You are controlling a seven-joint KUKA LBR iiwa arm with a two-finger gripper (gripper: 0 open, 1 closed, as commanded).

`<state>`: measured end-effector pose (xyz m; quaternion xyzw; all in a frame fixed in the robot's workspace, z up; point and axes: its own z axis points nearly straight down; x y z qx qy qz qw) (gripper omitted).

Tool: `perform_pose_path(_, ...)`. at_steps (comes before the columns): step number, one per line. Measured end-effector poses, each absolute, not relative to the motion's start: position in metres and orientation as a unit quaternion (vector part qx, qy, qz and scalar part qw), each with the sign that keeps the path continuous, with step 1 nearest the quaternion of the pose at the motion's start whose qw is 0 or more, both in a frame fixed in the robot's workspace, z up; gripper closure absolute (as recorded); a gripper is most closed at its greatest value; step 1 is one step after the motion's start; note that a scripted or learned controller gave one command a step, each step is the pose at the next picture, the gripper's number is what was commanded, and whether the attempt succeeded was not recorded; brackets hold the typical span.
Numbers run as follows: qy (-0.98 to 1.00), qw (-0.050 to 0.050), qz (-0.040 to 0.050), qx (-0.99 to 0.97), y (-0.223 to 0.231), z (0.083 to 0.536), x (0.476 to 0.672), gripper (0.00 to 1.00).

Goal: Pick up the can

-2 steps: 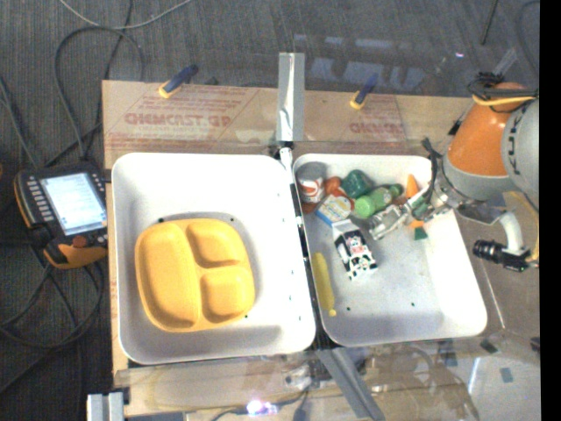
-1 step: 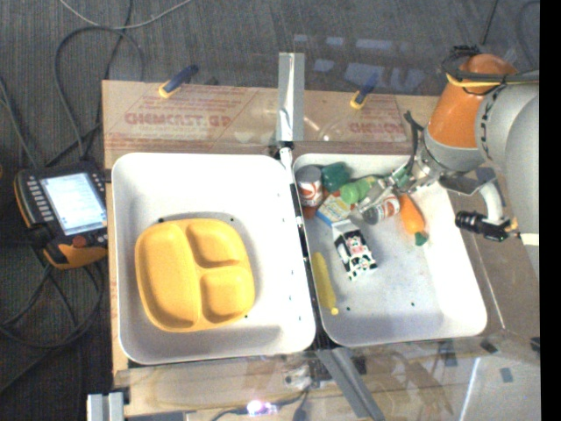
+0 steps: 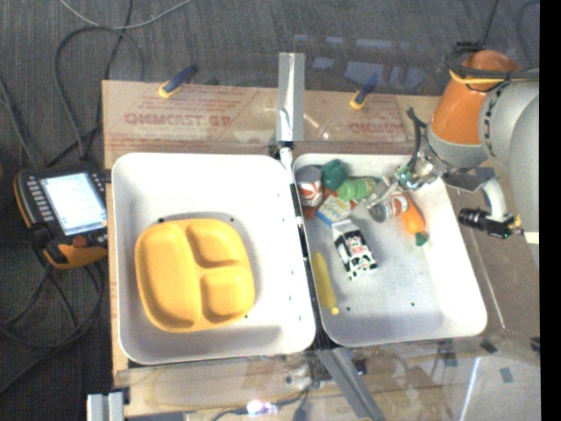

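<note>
A small red-and-white can (image 3: pixel 392 207) with a silver end lies on its side in the back part of the right bin (image 3: pixel 438 314). My gripper (image 3: pixel 408 178) hangs just above and to the right of it, close to the bin's back wall. Nothing shows between its tips. The grey arm with its orange band (image 3: pixel 463 112) reaches in from the upper right. A second can-like red cylinder (image 3: pixel 308 188) with a silver top stands upright in the bin's back left corner.
Around the can lie a green item (image 3: pixel 355 189), a darker green one (image 3: pixel 333 173), a small box (image 3: pixel 334 209), an orange carrot (image 3: pixel 415 223), a cow-patterned carton (image 3: pixel 355 253) and a yellow stick (image 3: pixel 326 283). The left bin (image 3: pixel 158 174) holds a yellow divided tray (image 3: pixel 195 273).
</note>
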<state>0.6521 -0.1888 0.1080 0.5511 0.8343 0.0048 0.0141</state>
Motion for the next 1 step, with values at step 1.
perform_pose_path(1, 0.78, 0.0, -0.0017, 0.626, -0.1463, 0.2024, 0.6519, 1.0)
